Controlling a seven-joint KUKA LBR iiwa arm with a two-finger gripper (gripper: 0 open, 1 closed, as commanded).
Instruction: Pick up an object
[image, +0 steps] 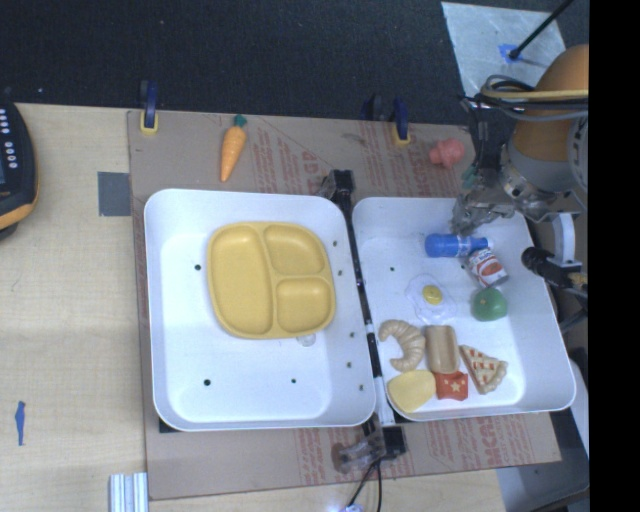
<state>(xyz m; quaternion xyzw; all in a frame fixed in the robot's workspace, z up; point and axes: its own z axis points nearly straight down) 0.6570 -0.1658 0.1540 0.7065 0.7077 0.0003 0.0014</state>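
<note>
While the glossy toy food clusters nearest, a curled croissant (406, 345) beside a ridged pizza slice (487, 370), my gripper (473, 217) hangs farther back over the blue bottle (452, 245) in the right bin (545, 340). Its metal tips blur together; their state I cannot tell.

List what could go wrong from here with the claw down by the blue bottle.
1. The claw sits at the blue bottle's end rather than across its middle, so a grasp may slip off or roll the bottle away.
2. The small can lies right against the bottle; closing there could nudge it or catch both.
3. All this is near the right bin's far wall, leaving little room to reposition.
</note>
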